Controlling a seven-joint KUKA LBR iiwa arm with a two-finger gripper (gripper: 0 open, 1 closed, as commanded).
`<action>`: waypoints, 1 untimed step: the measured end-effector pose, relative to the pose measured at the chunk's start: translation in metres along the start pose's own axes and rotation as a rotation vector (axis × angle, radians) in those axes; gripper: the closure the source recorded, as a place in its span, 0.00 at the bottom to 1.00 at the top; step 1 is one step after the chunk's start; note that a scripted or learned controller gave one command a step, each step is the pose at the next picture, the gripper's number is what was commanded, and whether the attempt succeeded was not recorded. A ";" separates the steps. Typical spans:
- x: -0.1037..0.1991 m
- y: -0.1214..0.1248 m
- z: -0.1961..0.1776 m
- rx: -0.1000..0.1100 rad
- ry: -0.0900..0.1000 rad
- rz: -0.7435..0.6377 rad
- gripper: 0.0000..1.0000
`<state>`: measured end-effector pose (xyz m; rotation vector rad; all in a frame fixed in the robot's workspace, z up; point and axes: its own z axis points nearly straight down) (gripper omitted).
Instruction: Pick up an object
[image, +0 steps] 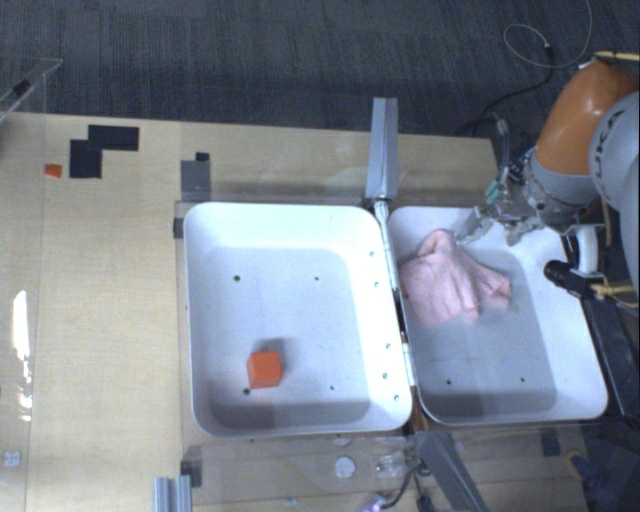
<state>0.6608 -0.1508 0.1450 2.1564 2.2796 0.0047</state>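
Cloth: we see a pink cloth (455, 282) crumpled in the right bin (570, 395), in its upper-left part, close to the wall shared with the left bin (205, 300).
Hand: our hand (497, 222) hangs over the right bin's far rim, at the cloth's upper-right edge; a thin tip of cloth seems to reach up toward it.
Hand state: we cannot tell whether it is apart, together, or clamped on cloth; the metal parts blur at this size.
Key relation: the bulk of the cloth lies down and to the left of our hand in the camera view, toward the divider.
Long axis: the cloth runs roughly from upper left to lower right, with a flap trailing toward the bin's middle.
Other option: an orange block (265, 369) sits low in the left bin, well apart from our hand.
Judgement: we think the cloth is the nearer target, and a short shift left and down would centre us over it.
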 end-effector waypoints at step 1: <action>-0.031 -0.013 -0.088 -0.005 -0.003 0.226 0.00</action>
